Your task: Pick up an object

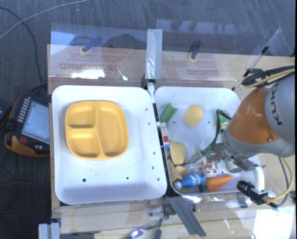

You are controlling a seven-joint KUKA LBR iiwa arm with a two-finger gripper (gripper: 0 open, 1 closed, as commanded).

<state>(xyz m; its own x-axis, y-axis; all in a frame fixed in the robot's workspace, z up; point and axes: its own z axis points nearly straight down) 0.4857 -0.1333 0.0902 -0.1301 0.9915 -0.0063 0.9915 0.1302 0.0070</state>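
Observation:
The right bin [228, 96] holds a jumble of small things. A pale yellow round piece [193, 115] lies near its back, with a green piece [167, 113] to its left. Along the left wall sits a yellow wedge [177, 153]. A blue bottle [192, 179] and an orange carrot-shaped toy [219, 182] lie at the front. My gripper [209, 156] is low in this bin, just above the carrot toy and right of the yellow wedge. The arm's orange band [252, 121] hides the bin's right part.
The left bin [106, 185] carries a yellow divided plate [96, 129]. A dark green strip [223, 118] lies near the arm. A teach pendant [26, 126] rests on the floor at the left. Clear panels stand behind both bins.

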